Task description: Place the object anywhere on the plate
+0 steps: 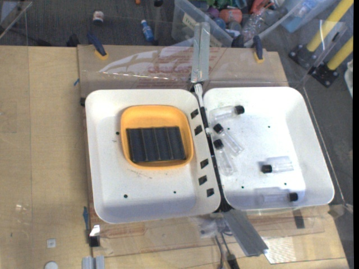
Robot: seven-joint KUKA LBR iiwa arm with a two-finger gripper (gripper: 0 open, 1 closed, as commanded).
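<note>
Camera view from above: the left bin (pixel 106 200) bears an orange plate (pixel 128 116) with a dark ribbed block (pixel 156 144) lying on it, while the right bin (pixel 314 150) has several clear vials (pixel 230 112) with black caps scattered about

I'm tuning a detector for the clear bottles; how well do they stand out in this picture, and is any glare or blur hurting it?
In the camera view the clear bottles barely part from the white right bin; their black caps mark them best. The bottle along the near edge is faintest. Lighting is even and soft, shadows weak, focus slightly soft. The yellow plate and its dark ribbed block show strong contrast.
</note>
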